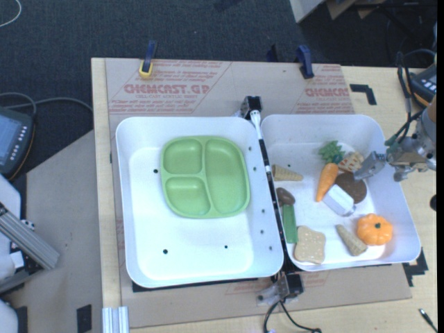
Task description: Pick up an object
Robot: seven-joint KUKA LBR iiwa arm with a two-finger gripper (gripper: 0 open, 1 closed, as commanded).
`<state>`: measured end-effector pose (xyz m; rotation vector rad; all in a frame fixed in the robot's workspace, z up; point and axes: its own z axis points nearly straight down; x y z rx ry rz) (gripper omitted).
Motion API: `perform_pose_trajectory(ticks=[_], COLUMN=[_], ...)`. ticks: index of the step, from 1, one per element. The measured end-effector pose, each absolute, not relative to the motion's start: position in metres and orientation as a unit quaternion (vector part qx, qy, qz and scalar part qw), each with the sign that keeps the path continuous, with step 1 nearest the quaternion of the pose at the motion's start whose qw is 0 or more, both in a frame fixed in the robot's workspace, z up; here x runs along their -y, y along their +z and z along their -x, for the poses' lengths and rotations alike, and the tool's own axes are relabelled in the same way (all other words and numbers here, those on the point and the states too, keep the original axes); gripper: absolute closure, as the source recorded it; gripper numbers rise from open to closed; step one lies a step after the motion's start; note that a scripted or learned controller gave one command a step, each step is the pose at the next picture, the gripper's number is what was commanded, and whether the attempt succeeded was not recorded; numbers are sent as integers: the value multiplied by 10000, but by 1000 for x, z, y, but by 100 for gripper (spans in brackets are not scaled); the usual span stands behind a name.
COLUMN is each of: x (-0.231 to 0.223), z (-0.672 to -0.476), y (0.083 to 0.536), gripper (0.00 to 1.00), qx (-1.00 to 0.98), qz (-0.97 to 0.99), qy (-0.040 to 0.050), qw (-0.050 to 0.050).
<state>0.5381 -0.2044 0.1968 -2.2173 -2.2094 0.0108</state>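
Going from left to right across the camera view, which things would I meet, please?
Green divided plate → cucumber piece → toast slice → carrot → small pumpkin → gripper.

This is a robotics lab or test cell rather than a home. Two white bins (132, 186) sit on a bench covered in a sheet printed "CHEMCAST GP" (166, 89), held by a yellow clamp (146, 64) and a blue clamp (304, 61). Around it lie dark carpet (69, 19), loose cables (41, 103), a screened handheld unit (14, 141) and an aluminium rail (28, 238).
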Motion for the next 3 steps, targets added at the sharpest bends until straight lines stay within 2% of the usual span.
perform_pose_trajectory(ticks=[1, 2, 3], x=[204, 201, 208], z=[-541, -541, -537], y=[204, 161, 107], gripper=[0, 0, 0], qx=[7070, 7074, 7064], qz=[7072, 7068, 7079], qy=[0, 11, -18], qw=[0, 28, 7])
